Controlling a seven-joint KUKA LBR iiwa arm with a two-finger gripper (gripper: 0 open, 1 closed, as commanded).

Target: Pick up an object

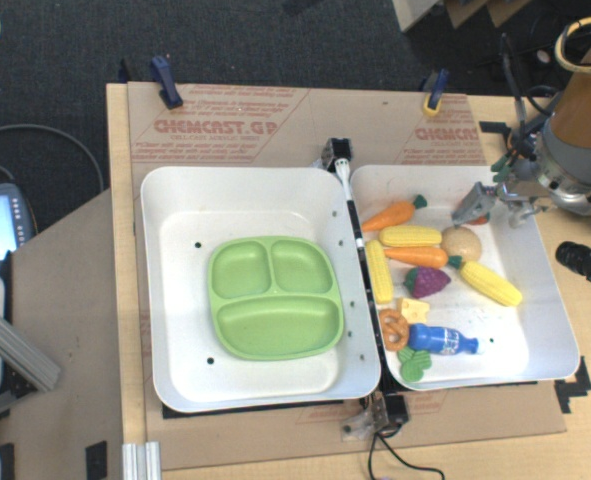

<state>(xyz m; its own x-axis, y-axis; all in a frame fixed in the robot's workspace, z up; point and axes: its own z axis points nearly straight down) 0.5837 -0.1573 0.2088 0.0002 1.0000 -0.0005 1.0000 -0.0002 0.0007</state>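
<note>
The right bin point(535, 353) holds several toy foods: two carrots point(390, 215) point(417, 257), three corn cobs point(410, 236) point(378, 271) point(490, 282), a beige potato point(462, 242), purple grapes point(427, 281), a pretzel point(393, 326), a blue bottle point(443, 341) and a green piece point(415, 365). My gripper point(495, 208) hangs over the bin's far right corner, just above and behind the potato. Its fingers point(470, 206) are spread open with nothing between them. A small red item point(481, 220) peeks out under the left finger.
The left bin point(175, 218) holds a green divided plate point(273, 298). A black divider clip point(337, 152) sits between the bins at the far edge. Blue clamps point(165, 80) point(435, 90) grip the board's far edge. The arm's body point(580, 138) stands at the right.
</note>
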